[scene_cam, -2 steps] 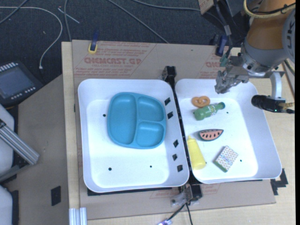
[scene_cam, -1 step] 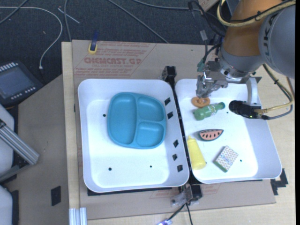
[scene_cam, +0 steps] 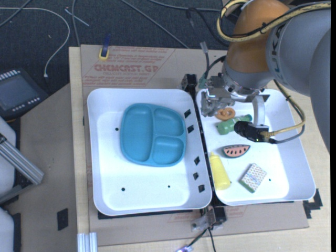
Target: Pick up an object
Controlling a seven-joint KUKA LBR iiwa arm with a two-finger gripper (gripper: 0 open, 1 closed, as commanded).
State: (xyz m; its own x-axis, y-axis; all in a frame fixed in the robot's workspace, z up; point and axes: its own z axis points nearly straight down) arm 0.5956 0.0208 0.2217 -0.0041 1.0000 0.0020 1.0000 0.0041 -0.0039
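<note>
Pincer (scene_cam: 212, 105) is down low in the back left corner of the right bin (scene_cam: 294, 161), right by the divider, and honestly I can't tell its state from this angle. Just beside it sit an orange ring-shaped toy (scene_cam: 227, 113) and a green piece (scene_cam: 226, 126). Further forward there's a watermelon slice (scene_cam: 236, 150), a yellow bottle (scene_cam: 219, 171) and a small patterned block (scene_cam: 253, 177). Left bin (scene_cam: 105, 182) has 1 blue divided plate (scene_cam: 153, 134). Looks like the reach-and-grab step, nothing lifted yet. Next move probably needs lining up on the orange ring, closing, then lifting straight up.
</note>
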